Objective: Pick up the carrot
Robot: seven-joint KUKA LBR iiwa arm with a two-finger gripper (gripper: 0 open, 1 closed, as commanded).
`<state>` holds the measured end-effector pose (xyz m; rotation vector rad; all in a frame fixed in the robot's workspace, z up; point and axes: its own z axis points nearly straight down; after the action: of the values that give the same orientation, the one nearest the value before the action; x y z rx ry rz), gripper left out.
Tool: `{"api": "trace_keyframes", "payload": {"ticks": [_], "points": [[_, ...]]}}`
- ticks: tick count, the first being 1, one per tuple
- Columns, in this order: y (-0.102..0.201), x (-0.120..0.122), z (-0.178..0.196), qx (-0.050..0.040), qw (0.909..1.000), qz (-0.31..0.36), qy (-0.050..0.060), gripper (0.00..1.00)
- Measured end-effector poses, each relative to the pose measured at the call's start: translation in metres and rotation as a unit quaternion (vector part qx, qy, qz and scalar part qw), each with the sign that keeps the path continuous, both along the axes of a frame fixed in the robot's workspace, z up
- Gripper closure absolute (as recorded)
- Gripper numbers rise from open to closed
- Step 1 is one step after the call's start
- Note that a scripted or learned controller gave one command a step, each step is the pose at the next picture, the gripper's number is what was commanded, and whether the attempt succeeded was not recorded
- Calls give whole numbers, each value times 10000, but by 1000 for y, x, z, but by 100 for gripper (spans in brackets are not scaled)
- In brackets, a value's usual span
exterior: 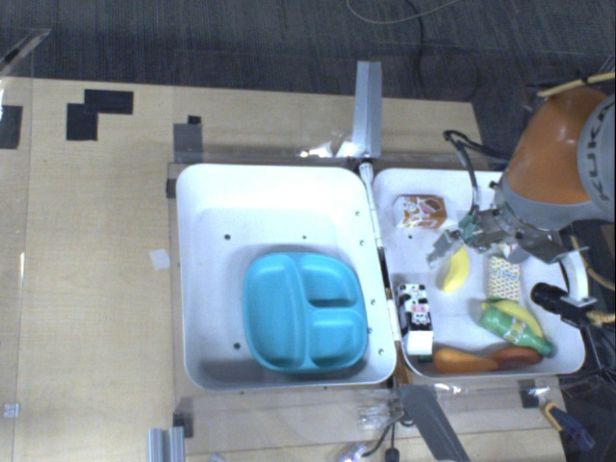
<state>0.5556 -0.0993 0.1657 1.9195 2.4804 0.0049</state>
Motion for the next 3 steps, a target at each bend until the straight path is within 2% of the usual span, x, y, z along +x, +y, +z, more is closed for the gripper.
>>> {"api": "trace_keyframes", "payload": {"ticks": [1, 2, 3], "points": [[43, 59, 20, 2, 9987, 504, 1, 0], [28, 115, 21, 3, 9943, -1062, -4, 0], [-13, 115, -55, 9, 9831, -1830, -9, 0]]}}
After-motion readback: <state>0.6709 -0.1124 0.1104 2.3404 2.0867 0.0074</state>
